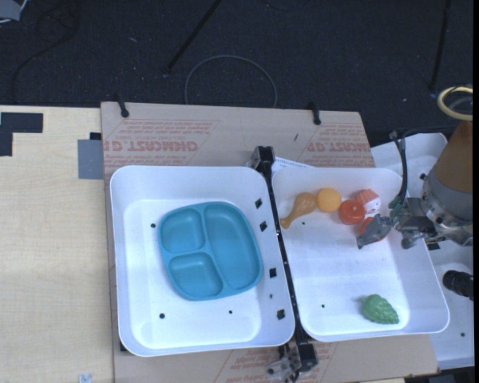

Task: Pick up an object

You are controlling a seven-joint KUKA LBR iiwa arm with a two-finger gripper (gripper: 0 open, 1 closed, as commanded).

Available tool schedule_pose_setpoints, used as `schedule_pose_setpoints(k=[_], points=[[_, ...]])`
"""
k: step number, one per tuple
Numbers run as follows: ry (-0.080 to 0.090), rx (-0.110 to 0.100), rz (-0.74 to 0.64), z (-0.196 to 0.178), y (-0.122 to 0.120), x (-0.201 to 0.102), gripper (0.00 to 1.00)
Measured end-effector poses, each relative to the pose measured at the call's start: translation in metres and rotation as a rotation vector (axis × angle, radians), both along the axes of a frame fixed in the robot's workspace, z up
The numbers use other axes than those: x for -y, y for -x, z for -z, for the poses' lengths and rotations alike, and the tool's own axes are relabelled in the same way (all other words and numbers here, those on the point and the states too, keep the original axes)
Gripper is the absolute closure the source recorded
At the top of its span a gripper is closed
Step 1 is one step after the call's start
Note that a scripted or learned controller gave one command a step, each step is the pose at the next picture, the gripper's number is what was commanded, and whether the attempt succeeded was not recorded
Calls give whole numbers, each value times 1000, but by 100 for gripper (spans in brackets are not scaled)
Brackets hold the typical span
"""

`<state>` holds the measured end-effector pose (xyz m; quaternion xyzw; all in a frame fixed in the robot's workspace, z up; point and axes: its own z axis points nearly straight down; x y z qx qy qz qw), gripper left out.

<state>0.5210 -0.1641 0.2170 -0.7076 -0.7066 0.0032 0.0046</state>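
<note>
The right bin (335,309) holds a tan toy drumstick (299,207), an orange ball (329,199), a red round piece (352,211) and an orange-and-white piece (370,200), all grouped near its far side. A green leafy toy (380,309) lies alone near the front right corner. My gripper (385,231) hangs low over the bin's right side, just right of and below the red piece. The grey arm with its orange band (455,166) comes in from the right edge. I see nothing held in the gripper.
The left bin (140,309) carries a blue divided plate (210,250). A black divider (273,238) runs between the two bins. Cardboard (223,138) lies under both bins. Black cables (401,162) trail by the arm at the right.
</note>
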Motion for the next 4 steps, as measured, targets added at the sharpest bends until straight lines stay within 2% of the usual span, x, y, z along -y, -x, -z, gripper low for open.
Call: schedule_pose_setpoints(k=[1,2,3,4], points=[[2,9,-1,-4,-2,0,0],[-1,1,-2,60,0,-4,0],[-1,3,-1,105,-2,-11,0],[1,7,1,130,-2,-12,0]])
